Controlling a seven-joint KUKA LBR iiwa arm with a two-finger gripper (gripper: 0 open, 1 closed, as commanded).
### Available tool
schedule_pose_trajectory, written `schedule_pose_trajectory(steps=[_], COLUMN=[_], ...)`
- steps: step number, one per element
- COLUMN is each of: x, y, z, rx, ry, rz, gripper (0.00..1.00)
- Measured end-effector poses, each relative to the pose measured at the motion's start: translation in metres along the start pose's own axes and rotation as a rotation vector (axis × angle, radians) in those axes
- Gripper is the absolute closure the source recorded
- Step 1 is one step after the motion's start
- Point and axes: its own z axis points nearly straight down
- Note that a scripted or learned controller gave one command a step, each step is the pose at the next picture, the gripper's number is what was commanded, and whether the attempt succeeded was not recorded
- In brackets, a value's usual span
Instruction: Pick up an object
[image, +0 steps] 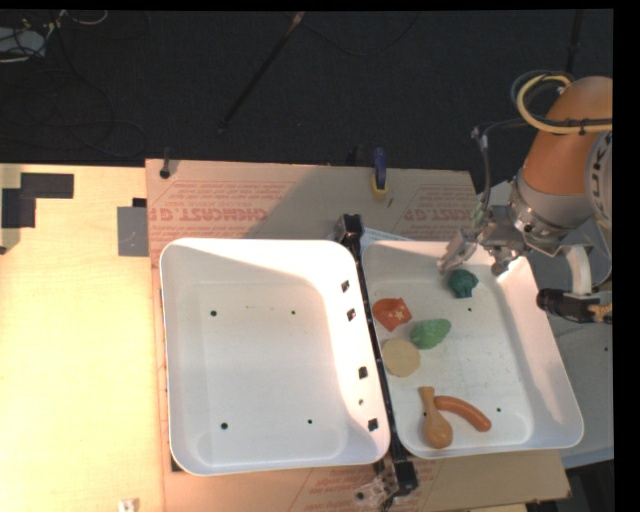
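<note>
My gripper (476, 260) hangs over the far part of the right bin (545, 345), its two fingers spread apart and open. A small dark green object (462, 284) lies on the bin floor just in front of and below the fingertips, not held between them. Further toward the front lie a red piece (391, 313), a light green piece (430, 333) and a round tan disc (402, 358). Near the front wall rest an orange sausage shape (463, 412) and a tan drumstick-like piece (435, 421).
The left bin (200, 300) stands beside the right one, joined by a black clipped divider (362, 320). A blue clamp (379, 172) sits at the far cardboard edge. The arm's orange band (565, 145) rises at the right.
</note>
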Motion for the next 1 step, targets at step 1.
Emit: schedule_pose_trajectory(steps=[1], x=[0.0246], y=[-0.0071], z=[-0.0936], rx=[-0.008], ry=[-0.001], rz=[-0.002], gripper=[0.0])
